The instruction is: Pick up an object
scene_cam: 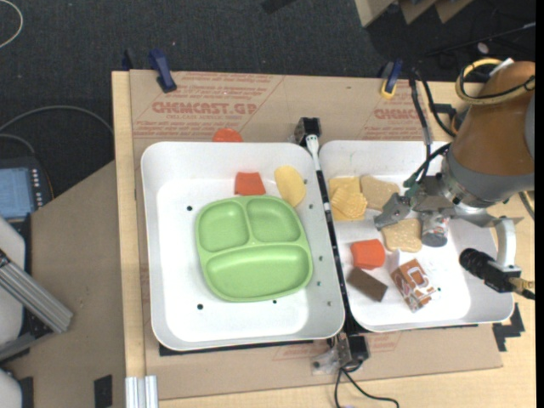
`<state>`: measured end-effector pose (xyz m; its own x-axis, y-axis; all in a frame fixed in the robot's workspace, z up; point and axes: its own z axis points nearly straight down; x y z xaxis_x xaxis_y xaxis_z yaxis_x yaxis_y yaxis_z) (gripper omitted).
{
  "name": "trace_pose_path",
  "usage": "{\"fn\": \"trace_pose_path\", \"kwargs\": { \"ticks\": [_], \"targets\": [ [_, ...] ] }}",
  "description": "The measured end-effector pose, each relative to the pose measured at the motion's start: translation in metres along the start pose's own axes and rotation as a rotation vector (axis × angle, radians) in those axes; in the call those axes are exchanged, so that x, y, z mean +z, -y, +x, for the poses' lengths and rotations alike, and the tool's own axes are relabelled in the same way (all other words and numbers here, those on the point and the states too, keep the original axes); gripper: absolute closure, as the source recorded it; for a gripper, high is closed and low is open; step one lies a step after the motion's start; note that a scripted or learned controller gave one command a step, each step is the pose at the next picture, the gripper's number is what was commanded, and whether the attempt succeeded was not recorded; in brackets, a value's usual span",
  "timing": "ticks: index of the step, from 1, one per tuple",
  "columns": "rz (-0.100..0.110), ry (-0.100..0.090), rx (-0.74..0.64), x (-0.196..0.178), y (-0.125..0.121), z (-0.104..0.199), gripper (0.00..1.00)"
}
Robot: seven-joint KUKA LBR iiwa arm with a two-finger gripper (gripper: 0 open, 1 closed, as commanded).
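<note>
My gripper (413, 223) hangs low over the right bin (476, 308), near its middle. It stands open, with one grey finger (389, 214) pointing left and the other (435, 231) to the right. A tan cracker-like piece (405, 238) lies just below the gap, and nothing is held between the fingers. Close by lie a yellow waffle-like piece (348, 200), a tan slab (379, 189), an orange block (367, 252), a brown block (367, 285) and a red and white packet (415, 283).
The left bin (161, 228) holds a green divided plate (252, 247), a small orange block (248, 183) and a yellow oval piece (291, 185). The arm's grey and orange body (497, 134) looms over the right bin's far right side.
</note>
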<state>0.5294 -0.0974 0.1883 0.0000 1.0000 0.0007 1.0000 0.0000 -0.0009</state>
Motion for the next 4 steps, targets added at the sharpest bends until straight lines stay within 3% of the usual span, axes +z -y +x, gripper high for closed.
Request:
{"fn": "trace_pose_path", "kwargs": {
  "ticks": [1,2,3,4],
  "targets": [
    [-0.012,0.002,0.000,0.088,-0.008,0.004,0.00],
    [-0.010,0.005,0.000,0.102,-0.091,-0.061,0.00],
    [0.002,-0.001,0.001,0.103,-0.041,-0.034,0.00],
    [-0.011,0.004,-0.002,0.058,-0.106,-0.045,0.00]
  ]
}}
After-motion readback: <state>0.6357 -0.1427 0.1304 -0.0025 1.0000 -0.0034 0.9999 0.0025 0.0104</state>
